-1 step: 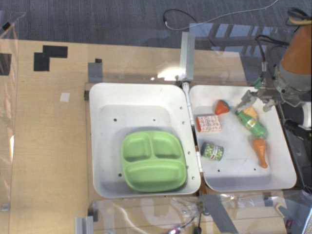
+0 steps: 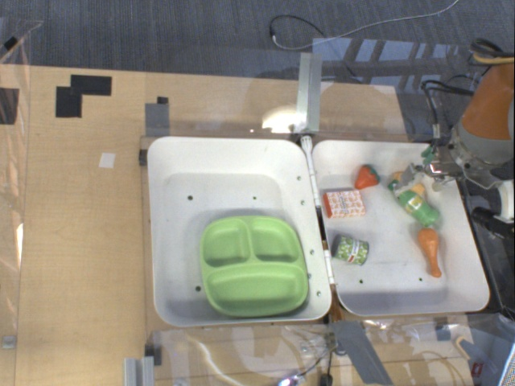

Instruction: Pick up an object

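Smooth green 3-compartment plate (image 2: 254,265) fills the left bin (image 2: 173,215); gripper (image 2: 428,170), jaw state unclear, hovers above the green bottle (image 2: 416,202), beside the carrot (image 2: 430,251).

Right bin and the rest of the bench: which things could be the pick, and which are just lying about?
Could be picked, all in the right bin:
strawberry
carton
can
bottle
carrot
gripper at the bin's upper right, nearest the bottle

Lying about:
green tray in the left bin

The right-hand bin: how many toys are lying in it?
5: a strawberry at the top, box and can on the left, bottle and carrot on the right. The arm may hide more.
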### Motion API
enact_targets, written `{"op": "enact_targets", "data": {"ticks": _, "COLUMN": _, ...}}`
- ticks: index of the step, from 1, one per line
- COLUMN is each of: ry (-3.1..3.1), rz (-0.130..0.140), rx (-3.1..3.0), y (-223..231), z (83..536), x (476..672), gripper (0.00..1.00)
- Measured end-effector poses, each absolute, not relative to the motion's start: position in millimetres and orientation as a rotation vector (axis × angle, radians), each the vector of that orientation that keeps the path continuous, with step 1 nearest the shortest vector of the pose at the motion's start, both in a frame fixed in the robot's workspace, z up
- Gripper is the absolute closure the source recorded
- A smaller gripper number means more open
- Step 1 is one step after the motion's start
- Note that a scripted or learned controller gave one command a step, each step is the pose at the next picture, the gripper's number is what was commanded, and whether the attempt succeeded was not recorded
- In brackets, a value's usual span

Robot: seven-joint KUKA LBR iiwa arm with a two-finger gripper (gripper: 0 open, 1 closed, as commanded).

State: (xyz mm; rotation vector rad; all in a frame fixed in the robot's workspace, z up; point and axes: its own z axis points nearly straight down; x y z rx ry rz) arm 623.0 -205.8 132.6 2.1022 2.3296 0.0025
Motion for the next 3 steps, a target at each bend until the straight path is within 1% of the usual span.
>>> {"op": "enact_targets", "data": {"ticks": 1, "ry": 2.367, "rz": 0.008, "rx": 2.052, "y": -204.9, "z": 88.5, "x": 619.1, "gripper": 0.00}}
{"op": "enact_targets", "data": {"ticks": 2, "ry": 2.365, "rz": 0.015, "rx": 2.047, "y": -204.0, "z": 101.4, "x": 621.9, "gripper": 1.00}}
{"op": "enact_targets", "data": {"ticks": 3, "ry": 2.248, "rz": 0.007, "rx": 2.184, "y": -172.2, "z": 189.6, "x": 664.3, "gripper": 1.00}}
